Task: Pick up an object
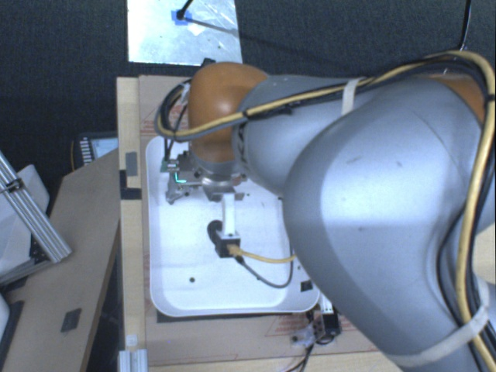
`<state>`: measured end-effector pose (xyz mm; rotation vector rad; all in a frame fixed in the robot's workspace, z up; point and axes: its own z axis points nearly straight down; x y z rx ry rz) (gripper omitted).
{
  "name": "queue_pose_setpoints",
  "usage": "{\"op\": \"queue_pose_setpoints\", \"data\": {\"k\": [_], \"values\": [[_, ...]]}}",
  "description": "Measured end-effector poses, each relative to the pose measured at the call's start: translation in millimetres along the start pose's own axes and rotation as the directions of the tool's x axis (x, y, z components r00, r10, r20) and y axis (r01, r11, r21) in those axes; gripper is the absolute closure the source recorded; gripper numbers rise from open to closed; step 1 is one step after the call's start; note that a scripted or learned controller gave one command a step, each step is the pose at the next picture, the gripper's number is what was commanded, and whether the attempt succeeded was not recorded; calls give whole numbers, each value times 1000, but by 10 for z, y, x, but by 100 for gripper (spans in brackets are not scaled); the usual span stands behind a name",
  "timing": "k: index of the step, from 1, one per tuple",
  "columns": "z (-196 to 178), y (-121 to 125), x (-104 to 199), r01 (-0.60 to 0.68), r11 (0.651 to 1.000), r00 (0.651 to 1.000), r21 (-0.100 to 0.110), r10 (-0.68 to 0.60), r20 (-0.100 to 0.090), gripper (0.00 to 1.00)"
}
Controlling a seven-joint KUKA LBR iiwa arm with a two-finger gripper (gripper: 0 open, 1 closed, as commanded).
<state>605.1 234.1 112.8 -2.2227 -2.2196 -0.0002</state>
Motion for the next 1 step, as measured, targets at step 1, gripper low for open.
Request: {"op": "queue_pose_setpoints", "data": {"k": [1], "values": [[0, 0, 0, 0, 1000, 1000, 0, 0, 0, 0]]}}
